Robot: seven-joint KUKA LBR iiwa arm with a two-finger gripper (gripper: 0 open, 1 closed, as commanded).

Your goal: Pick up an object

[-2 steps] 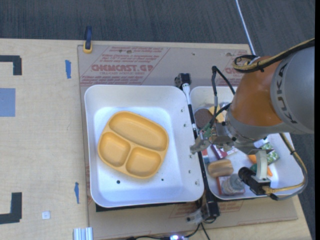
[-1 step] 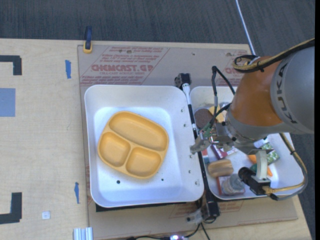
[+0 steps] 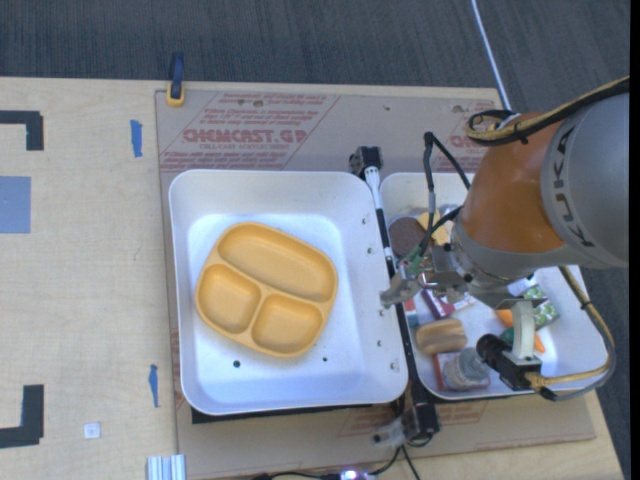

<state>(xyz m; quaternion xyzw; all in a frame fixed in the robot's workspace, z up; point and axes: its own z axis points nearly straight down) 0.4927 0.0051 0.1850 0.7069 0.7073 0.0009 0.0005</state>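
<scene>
Bench [image 3: 80, 298] pale wood | floor [image 3: 300, 18] dark grey carpet | gripper [image 3: 425, 278] state unreadable

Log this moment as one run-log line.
arm: over right bin | claw: low at its left edge | yellow divided tray: in left bin | pick: unconfirmed

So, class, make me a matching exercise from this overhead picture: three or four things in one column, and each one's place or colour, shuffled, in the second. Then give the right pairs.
Things:
1. divided plate
2. blue tape strip
3. bread roll
4. orange band

Places or colours:
A. on the robot arm, above the wrist
B. yellow, lying in the left bin
C. on the wooden bench, left of both bins
D. tan, in the right bin, near its front edge

Pairs: 1-B, 2-C, 3-D, 4-A
</scene>
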